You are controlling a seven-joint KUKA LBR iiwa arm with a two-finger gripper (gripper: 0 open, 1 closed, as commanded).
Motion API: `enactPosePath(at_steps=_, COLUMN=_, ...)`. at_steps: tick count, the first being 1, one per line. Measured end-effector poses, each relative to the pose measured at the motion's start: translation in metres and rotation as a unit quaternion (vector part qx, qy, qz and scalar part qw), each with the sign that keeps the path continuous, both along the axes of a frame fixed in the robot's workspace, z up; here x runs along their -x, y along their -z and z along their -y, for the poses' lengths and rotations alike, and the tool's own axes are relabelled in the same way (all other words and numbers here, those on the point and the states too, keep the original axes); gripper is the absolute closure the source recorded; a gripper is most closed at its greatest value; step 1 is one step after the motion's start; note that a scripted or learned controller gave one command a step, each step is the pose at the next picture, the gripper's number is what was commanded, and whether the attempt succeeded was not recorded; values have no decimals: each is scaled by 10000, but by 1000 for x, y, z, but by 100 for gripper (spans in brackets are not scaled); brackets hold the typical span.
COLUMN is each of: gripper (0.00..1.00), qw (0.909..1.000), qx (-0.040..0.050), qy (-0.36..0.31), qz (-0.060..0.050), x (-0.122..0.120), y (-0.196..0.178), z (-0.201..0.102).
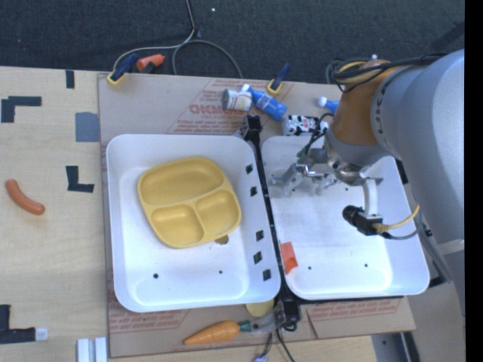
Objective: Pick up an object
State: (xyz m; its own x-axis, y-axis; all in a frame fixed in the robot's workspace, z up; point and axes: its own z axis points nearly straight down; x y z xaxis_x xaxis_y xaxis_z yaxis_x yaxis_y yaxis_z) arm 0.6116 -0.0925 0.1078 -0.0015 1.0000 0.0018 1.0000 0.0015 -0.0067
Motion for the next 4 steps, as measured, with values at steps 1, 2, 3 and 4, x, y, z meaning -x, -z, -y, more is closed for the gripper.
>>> enactPosePath(at_steps=1, gripper=0, qw=10000, qx=12, qy=-9, qz=22, x=-34, y=24, z=1)
enactPosePath(at_steps=2, gripper=0, qw=10000, qx=9, qy=-4, qz=43, x=-58, y=22, z=15)
enactPosePath(at_steps=3, gripper=100, qw=10000, qx=25, qy=-13, qz=48, x=-58, y=12, z=14)
enactPosePath(at_steps=4, gripper=0, qw=10000, qx=28, qy=-13, qz=43, x=-58, y=12, z=14)
